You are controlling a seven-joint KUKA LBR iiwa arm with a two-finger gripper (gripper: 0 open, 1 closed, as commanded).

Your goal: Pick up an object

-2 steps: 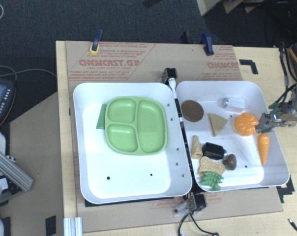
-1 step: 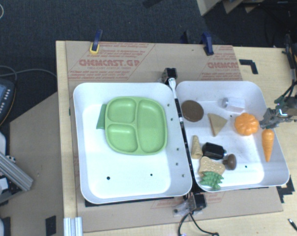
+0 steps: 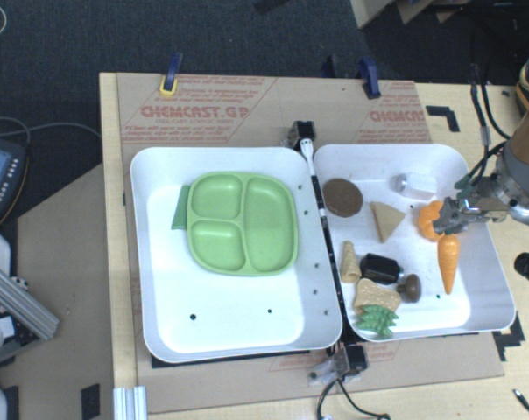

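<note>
My gripper (image 3: 454, 212) reaches into the right bin (image 3: 483, 309) from the right and hovers at its right side. It is just over an orange rounded object (image 3: 428, 220) and the top of a carrot (image 3: 448, 265) that points toward the front. Further left in that bin lie a tan wedge (image 3: 387, 220), a brown disc (image 3: 342, 197) and a black block (image 3: 379, 269). A pale clear item (image 3: 416, 183) rests near the back wall.
A green divided plate (image 3: 243, 222) fills the upper part of the left bin (image 3: 229, 322). At the right bin's front left sit a beige stick (image 3: 349, 261), a small brown piece (image 3: 409, 287), a tan cracker (image 3: 376, 296) and a green leafy toy (image 3: 376, 321).
</note>
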